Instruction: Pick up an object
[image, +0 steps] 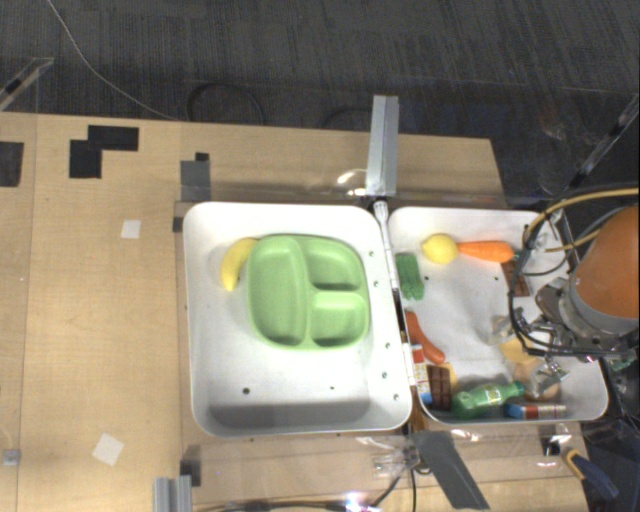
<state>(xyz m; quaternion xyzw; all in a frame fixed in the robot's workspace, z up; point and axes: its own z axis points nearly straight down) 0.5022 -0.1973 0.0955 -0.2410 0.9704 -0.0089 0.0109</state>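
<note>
Sitting on the counter (90, 350) are two white bins. One green sectioned tray (305, 290) and one banana (236, 263) lie in the left bin (290, 405). Scattered in the right bin (470, 290) are one lemon (438, 248), one carrot (486, 252), one green block (408, 276), one green bottle (487, 398) and one red sausage-shaped piece (425, 342). At that bin's right side is the pincer (540, 368); whether it is open or closed cannot be told.

Nothing's really reading as text here — the green bottle (487, 398) in the right bin (470, 300) is showing some kind of label, but it's coming through way too small and blurry to make out.
</note>
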